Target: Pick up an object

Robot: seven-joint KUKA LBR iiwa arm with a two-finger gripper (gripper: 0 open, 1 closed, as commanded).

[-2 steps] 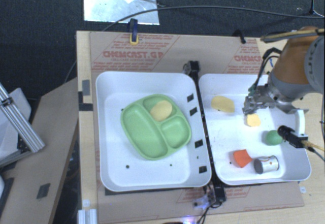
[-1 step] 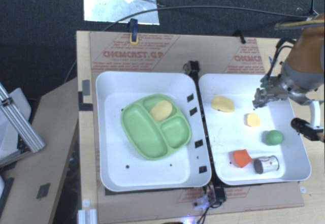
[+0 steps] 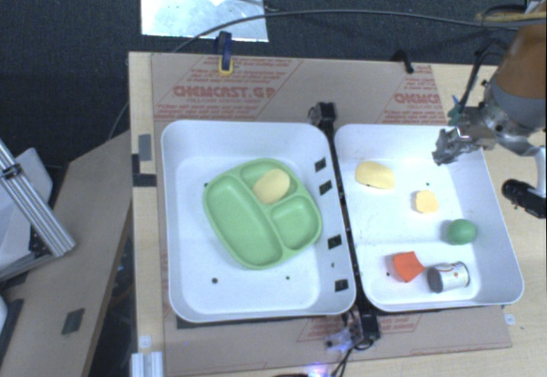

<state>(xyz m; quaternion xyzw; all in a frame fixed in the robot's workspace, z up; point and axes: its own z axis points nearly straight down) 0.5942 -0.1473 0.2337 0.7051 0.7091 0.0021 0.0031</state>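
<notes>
Near edge, right bin (image 3: 500, 221): silver can (image 3: 449, 276) lying beside orange block (image 3: 407, 266)
Further in: green ball (image 3: 461, 232), small yellow piece (image 3: 426, 202), yellow lump (image 3: 374, 175)
Left bin (image 3: 184, 196): green tray (image 3: 256, 221) holding yellow item (image 3: 272, 185)
Gripper (image 3: 446, 149): over right bin's far corner, carrying nothing; finger state, I cannot tell

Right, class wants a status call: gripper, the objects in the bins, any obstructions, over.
Gripper over right white bin, upper edge, nothing between fingers. Nearest: pale yellow oval lump, small yellow piece. Nothing in the way.
</notes>
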